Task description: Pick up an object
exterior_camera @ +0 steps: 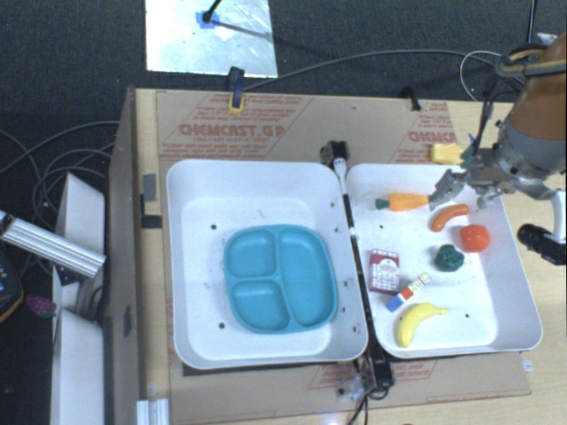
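Observation:
The right bin holds several toy foods: an orange carrot, a reddish sausage, a red tomato, a green broccoli piece, a red and white carton, a small coloured block and a yellow banana. My gripper hangs over the far part of this bin, just beyond the sausage and right of the carrot. Its fingers are spread open with nothing between them.
A blue divided plate lies in the left bin. A yellow block rests on the bench behind the right bin. Cables run across the bench's far edge and along the divider between the bins.

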